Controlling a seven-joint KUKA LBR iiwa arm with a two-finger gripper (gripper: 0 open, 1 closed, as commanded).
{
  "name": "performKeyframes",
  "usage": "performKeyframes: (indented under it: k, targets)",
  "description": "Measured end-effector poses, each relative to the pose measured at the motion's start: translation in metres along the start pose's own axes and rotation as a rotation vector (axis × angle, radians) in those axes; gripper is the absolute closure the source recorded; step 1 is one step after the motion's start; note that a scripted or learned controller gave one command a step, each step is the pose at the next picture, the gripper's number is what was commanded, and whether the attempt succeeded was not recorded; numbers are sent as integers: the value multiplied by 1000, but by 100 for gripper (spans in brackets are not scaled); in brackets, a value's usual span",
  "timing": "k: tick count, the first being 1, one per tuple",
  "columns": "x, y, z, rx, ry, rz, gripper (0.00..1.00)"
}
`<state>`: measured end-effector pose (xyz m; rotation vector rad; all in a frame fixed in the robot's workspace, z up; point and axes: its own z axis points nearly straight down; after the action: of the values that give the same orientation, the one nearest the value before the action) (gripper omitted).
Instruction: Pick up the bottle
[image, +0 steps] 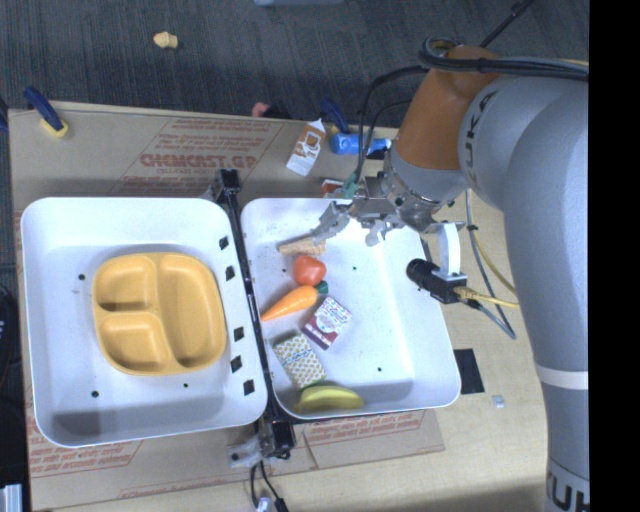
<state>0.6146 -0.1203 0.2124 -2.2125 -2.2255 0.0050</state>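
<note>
While the hand (352, 222) hovers upper middle of the right bin (420, 350), fingers apart and holding nothing, approach step; no clear bottle visible, locate first.

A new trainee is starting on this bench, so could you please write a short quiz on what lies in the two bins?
1. True or false: the yellow divided plate lies in the right bin.
2. Which item in the right bin lies nearest the lower edge of the view? A the carrot; B the banana; C the red tomato.
3. Fill in: the pincer is over the far end of the ____ bin.

Key: 1 false, it lies in the left bin; 2 B; 3 right.
</note>
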Motion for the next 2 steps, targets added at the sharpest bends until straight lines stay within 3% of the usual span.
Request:
performKeyframes:
  k: [1,2]
  targets:
    - [1,0,-10,2,1,-4,100]
    - [54,-80,22,1,0,-67,100]
